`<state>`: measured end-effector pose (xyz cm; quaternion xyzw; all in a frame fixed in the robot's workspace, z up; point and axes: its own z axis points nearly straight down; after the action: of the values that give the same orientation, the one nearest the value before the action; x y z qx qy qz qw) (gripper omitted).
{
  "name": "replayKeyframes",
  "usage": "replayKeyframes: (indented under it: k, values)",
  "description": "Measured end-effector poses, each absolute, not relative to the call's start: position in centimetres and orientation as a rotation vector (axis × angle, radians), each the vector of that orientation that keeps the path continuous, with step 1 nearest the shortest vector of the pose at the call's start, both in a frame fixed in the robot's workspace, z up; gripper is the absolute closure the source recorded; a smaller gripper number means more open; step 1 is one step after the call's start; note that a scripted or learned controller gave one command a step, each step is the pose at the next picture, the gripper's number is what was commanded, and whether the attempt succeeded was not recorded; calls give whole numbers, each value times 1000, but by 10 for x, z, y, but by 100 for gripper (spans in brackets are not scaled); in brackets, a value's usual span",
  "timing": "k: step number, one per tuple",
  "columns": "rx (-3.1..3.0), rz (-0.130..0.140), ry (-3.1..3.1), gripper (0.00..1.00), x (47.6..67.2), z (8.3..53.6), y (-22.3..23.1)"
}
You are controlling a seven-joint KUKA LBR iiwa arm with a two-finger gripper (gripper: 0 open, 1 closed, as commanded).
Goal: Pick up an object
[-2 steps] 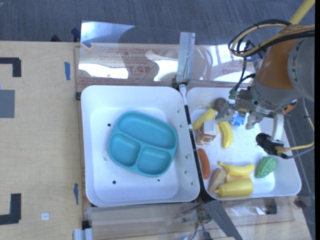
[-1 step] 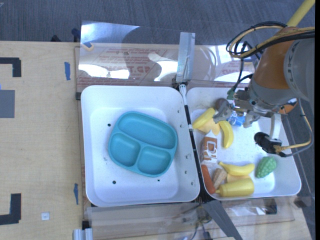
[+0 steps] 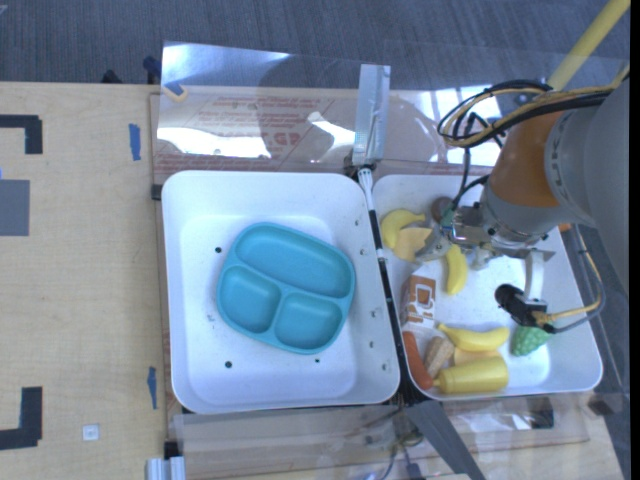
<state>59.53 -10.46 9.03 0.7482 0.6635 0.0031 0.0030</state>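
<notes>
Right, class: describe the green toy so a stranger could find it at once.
Start at the right-hand white bin, the crowded one. Look to its lower right corner, right of the yellow bottle. The green toy is the only green piece there.

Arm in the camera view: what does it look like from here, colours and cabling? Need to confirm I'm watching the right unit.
A thick grey arm with a rounded orange band above the wrist. Loose black and yellow cables loop off the top of the band. Below the band sits a metallic grey wrist head with small fittings. Its jaws are too cluttered to describe.
</notes>
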Motion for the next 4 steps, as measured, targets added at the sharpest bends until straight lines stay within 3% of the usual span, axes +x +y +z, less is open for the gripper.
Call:
replayKeyframes:
  k: [1,2,3,4]
  values:
    - [2254,0,2183,0,625,88,-137]
    - [2247,3,2185,100,626,100,-136]
    - [2183,2,2252,100,618,120,-140]
    - [2232,13,2205,100,646,189,-47]
